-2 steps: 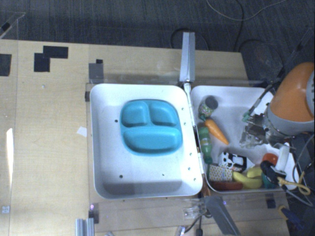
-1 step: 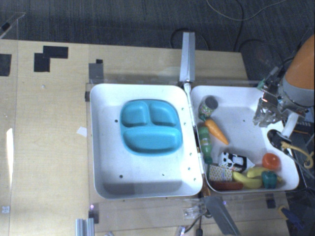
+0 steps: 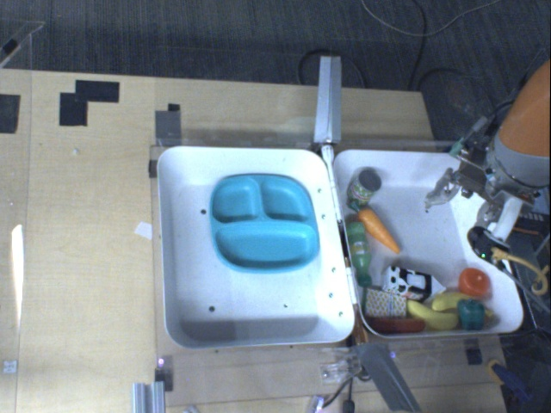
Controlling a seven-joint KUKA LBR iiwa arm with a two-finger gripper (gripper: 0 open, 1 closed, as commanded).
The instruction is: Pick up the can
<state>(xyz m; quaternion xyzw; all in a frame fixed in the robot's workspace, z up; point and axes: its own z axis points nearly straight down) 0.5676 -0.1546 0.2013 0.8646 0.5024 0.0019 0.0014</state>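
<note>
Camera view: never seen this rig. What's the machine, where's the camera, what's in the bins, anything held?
One fixed camera looks down at a slant on a bench with two shallow white bins. The grey arm with the orange band is a KUKA robot reaching in from the right; its hand hovers over the right bin, with nothing visibly held. The left bin holds a blue divided tray. The right bin holds the can at its upper left, a carrot, a green bottle, a banana and other small items. The can is still to be picked up.

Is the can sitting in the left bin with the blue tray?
No, the can lies in the right bin, near its top-left corner, just above the carrot.
</note>
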